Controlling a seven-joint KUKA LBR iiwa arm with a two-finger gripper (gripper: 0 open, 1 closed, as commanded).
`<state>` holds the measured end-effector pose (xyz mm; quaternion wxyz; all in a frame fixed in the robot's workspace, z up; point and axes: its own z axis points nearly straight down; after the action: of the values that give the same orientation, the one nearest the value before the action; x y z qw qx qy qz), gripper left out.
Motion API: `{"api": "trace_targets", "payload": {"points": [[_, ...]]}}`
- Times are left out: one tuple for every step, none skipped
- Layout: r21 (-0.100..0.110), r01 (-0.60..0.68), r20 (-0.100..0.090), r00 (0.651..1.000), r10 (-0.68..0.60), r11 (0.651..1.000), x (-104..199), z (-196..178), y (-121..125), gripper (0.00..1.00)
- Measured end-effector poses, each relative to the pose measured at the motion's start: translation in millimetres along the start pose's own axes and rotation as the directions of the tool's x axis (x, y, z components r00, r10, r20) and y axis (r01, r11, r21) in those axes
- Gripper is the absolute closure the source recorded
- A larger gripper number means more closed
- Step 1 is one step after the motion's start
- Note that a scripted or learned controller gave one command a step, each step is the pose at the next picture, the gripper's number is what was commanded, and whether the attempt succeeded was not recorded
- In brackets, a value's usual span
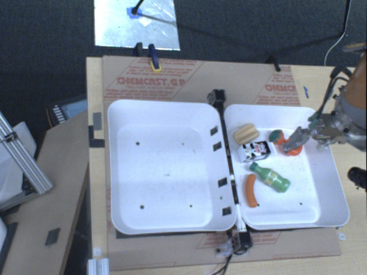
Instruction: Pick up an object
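Objects lie in the right bin (327,211): a bread roll (246,133), a black-and-white packet (255,150), a green bottle (270,176), an orange sausage (251,190) and a small green-and-orange toy (277,136). The claw (293,144) hangs over an orange piece at the bin's right side; whether it grips anything I cannot tell. The left bin (123,171) sits beside it on the tabletop (189,73).

Grey arm enters from the right edge, wrist angled down and leftward, claw (296,140) extended low at mid-height of the view.
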<state>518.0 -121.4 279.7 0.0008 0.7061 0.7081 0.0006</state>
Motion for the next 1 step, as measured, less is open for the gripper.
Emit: {"api": "trace_targets", "payload": {"points": [[0.011,0.007,-0.005,1.000,-0.007,1.000,73.7,100.7,-33.6,0.00]]}}
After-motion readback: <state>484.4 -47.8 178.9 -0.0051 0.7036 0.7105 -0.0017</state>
